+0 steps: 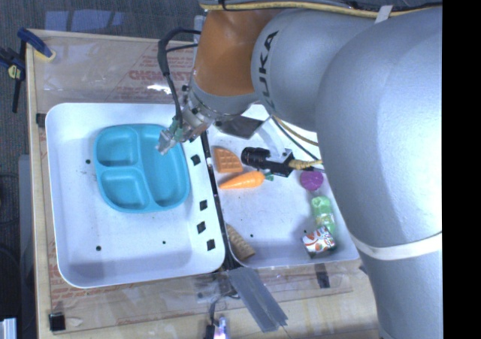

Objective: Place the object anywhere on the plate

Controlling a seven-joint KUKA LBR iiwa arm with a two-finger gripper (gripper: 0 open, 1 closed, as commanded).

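Arm (353,97): reaching in from 3 o'clock and arching over the right bin (274,225), hiding that bin's far half.
Gripper (170,139): slanting toward 8 o'clock and hovering at the 1 o'clock rim of the plate (128,180); whether it is grasping anything cannot be told.
Plate: blue, three-compartment, lying mid left bin (75,210).
Candidate objects: all lying in the right bin, which one is meant being unclear. They are a waffle-like piece (225,158), a carrot (242,180) at its 5 o'clock, a purple item (312,178), a green item (323,210) and a red-white item (319,241).
Obstacle: bin walls are standing between these and the plate.
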